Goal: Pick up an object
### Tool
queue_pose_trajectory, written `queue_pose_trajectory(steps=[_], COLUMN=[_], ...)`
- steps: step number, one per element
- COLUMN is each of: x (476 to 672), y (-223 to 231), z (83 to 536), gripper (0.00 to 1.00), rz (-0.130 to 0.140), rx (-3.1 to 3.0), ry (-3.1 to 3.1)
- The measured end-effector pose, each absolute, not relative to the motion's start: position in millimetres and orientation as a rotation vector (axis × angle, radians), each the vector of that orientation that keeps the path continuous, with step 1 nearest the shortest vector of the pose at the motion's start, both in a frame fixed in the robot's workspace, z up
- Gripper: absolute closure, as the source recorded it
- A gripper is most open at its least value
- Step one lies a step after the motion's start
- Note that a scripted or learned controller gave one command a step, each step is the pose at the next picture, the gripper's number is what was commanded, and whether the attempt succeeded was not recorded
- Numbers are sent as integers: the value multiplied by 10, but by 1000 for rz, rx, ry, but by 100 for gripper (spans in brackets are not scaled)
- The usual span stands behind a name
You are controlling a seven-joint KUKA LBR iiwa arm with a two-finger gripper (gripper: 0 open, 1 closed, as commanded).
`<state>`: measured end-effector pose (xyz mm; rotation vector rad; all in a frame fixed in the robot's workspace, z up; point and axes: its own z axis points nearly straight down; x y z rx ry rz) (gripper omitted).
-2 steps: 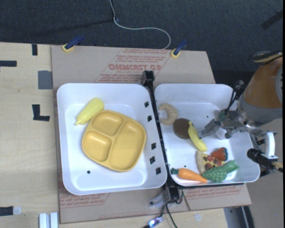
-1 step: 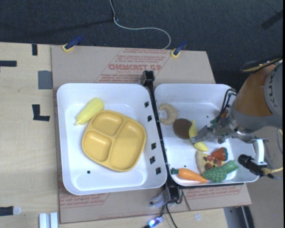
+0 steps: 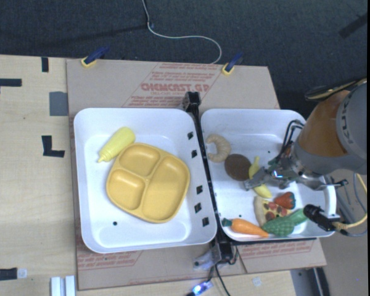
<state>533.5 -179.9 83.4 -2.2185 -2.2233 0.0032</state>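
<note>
My gripper (image 3: 263, 177) hangs low in the right bin (image 3: 253, 117), reaching in from the right. It sits right over a yellow banana (image 3: 255, 166), whose other end pokes out below it. A brown round cookie (image 3: 237, 166) lies just left of the gripper and a beige bagel ring (image 3: 219, 147) is further up-left. Below the gripper are a pizza slice (image 3: 270, 209), a red strawberry (image 3: 285, 199), a green vegetable (image 3: 287, 222) and an orange carrot (image 3: 246, 227). The wrist hides part of the banana.
The left bin (image 3: 86, 184) holds a yellow divided plate (image 3: 148, 182) and a yellow squeeze bottle (image 3: 116, 143). A black divider (image 3: 200, 165) runs between the bins. The arm's grey and orange body (image 3: 330, 140) covers the right bin's right side.
</note>
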Motion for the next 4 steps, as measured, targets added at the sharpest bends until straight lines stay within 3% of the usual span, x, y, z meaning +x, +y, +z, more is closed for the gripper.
queue_pose_trajectory(steps=[1,4], x=[5343,5234], y=[-1805,-1735], z=[952,2262], gripper=[100,100], rz=[2,-1], rx=[-2221,-2221], ry=[-2225,-2224])
